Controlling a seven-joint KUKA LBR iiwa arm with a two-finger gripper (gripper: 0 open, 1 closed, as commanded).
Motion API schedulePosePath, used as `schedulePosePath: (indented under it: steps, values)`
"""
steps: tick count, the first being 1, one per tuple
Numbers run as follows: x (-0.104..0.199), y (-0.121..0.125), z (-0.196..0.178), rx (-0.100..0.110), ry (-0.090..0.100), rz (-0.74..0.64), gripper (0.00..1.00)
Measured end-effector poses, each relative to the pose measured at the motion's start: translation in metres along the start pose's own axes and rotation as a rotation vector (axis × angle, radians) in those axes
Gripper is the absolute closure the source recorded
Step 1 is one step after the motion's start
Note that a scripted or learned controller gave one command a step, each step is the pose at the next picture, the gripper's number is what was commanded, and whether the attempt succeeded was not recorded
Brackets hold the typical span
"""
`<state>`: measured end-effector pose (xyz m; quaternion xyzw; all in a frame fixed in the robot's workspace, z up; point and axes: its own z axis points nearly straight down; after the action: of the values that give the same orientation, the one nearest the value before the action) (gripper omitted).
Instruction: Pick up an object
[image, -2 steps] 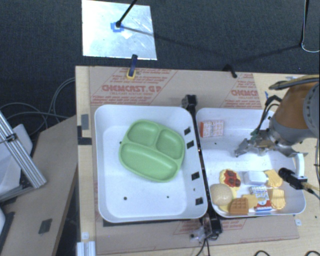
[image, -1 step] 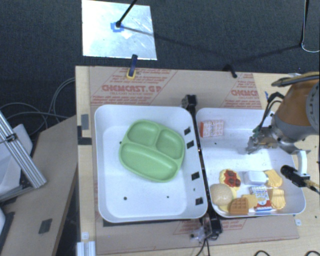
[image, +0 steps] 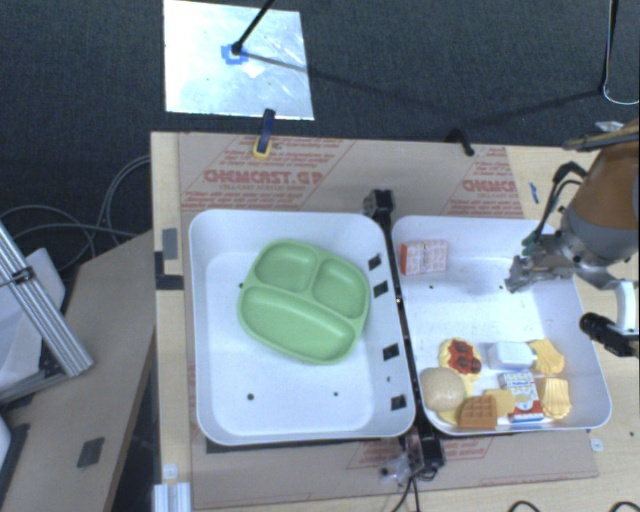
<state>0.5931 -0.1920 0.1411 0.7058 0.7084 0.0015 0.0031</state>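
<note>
green divided plate (image: 304, 301) lies in the left bin (image: 215, 330); gripper (image: 522, 275) hangs over the right bin (image: 470, 300) (grip state unclear), toy foods (image: 495, 385) below.

Toy foods crowd the near corner of the right bin

We see a cluster of play-food pieces lying flat in the right bin's (image: 600, 400) near right corner: a pizza slice (image: 461, 355) with red topping, a tan bread roll (image: 441, 388), a brown waffle (image: 478, 411), a small white block (image: 512, 354), a printed carton (image: 521, 387), and yellow pieces at the right, one (image: 546, 352) near the white block and another (image: 556, 397) closer to the near rim. They lie touching or just beside one another. Well apart, near the bin's far left corner, we see a small red-and-white box (image: 424, 257) alone.
</note>
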Motion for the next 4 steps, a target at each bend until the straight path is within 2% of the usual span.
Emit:
schedulePosePath:
  steps: [2, 3, 4]
  values:
    - [-0.005, 0.002, -0.086, 0.001, 0.000, -0.001, 1.00]
    - [0.046, -0.023, -0.079, 0.007, 0.004, -0.004, 1.00]
    - [0.088, -0.042, -0.084, 0.005, 0.004, -0.005, 1.00]
